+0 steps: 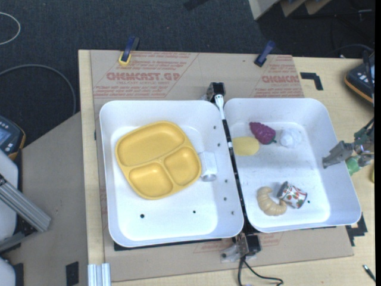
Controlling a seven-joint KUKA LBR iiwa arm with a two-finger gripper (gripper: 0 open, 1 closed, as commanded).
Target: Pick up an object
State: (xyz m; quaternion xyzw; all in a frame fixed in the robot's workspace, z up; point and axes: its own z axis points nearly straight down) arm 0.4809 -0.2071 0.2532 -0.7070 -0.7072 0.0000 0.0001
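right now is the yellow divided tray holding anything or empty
Empty. The yellow divided tray lies flat in the left bin, and all three of its compartments show only bare yellow.

Illumination is even and moderately bright across the bench, seemingly from overhead. The two white bins (161, 219) read close to overexposed, with detail washed out on their floors. Shadows are soft and short, hugging the yellow tray (158, 158) and the small items. The dark floor (47, 34) beyond the bench is dim. Overall sharpness is modest; fine detail is soft, and the gripper (336, 154) at the right edge appears slightly blurred.
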